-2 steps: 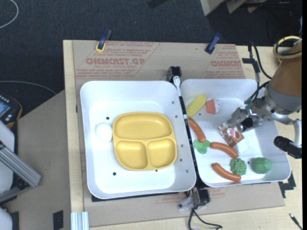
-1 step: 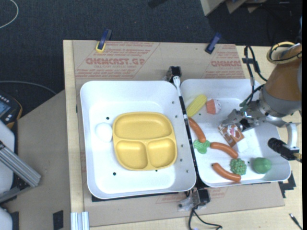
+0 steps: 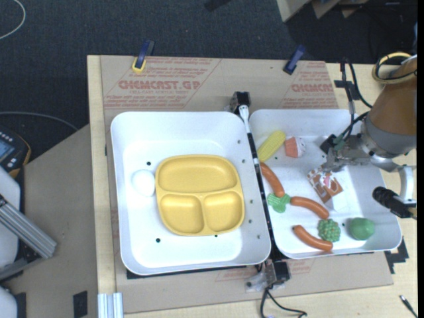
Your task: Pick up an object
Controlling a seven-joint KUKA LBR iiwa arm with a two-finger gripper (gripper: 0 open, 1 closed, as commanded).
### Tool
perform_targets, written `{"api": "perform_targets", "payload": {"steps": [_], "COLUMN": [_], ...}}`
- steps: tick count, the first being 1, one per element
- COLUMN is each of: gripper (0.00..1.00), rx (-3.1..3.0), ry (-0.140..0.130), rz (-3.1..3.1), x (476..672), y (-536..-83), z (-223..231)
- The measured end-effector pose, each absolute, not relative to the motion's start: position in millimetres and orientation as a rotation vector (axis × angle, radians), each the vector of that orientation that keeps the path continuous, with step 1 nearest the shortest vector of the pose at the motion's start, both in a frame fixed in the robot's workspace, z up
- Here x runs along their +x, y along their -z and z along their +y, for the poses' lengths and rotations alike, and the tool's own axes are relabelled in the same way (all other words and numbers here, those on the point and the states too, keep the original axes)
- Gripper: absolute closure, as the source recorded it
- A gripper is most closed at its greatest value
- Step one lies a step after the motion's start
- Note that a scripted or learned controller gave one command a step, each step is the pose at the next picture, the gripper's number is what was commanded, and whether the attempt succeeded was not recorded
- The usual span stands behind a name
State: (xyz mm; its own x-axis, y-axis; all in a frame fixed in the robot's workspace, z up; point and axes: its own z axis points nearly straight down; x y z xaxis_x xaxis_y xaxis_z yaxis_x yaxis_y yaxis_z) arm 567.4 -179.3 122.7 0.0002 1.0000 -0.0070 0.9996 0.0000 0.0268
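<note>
One wrapped packet (image 3: pixel 325 184) lies in the right bin (image 3: pixel 391 234) near its right edge. Directly below our gripper (image 3: pixel 336 156), it runs diagonally. We cannot tell the gripper's state.

arm (image 3: pixel 397 111) cut off by right edge; gripper (image 3: pixel 336 156) blurred.

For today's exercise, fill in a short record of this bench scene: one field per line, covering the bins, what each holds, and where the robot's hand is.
left bin: yellow divided tray, white ball beside it
right bin: corn cob, three sausages, carrot, broccoli, green lime-like fruit, red-and-white packet, small orange-and-white item
hand: over right bin, just above the packet
hand state: cannot tell
</note>
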Motion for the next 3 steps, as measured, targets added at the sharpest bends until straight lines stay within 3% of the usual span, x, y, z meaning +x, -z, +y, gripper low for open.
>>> {"api": "perform_targets", "payload": {"steps": [1,2,3], "gripper": [1.00,1.00,1.00], "rx": [2.216,2.214,2.220], "ry": [-0.003,-0.006,0.000], "rz": [2.216,2.217,2.229], "x": [569.3,571.0,552.4], "y": [-173.7,-228.0,-238.0], "z": [-190.4,-191.0,-141.6]}}
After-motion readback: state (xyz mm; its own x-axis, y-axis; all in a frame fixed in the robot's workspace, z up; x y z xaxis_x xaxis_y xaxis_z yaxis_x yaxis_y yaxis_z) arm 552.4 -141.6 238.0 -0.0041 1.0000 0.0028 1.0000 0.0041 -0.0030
